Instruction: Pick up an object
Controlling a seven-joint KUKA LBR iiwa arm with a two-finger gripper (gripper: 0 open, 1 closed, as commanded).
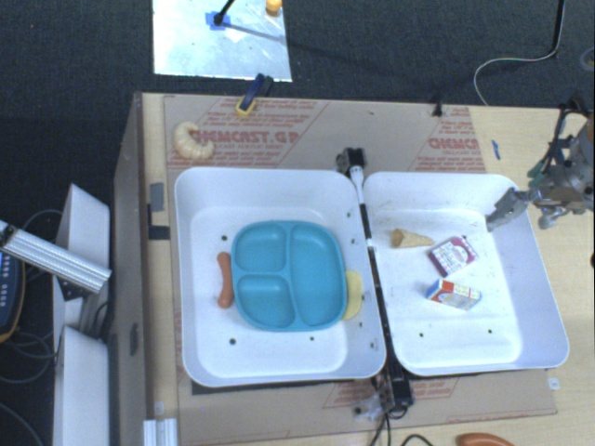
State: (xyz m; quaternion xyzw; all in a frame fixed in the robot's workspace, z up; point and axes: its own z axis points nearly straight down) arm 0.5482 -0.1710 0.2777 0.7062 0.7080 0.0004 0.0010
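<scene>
White right bin (521, 342) holds three small items — the hand (507, 210), fingers apart and gripping nothing, should descend squarely over the carton (454, 293), clear of the wall.

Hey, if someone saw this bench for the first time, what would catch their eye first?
Probably the blue divided plate in the left bin, with a hot dog lying beside it. After that, the cone-shaped piece and two small cartons in the right bin, with the tool at that bin's far right rim.
</scene>
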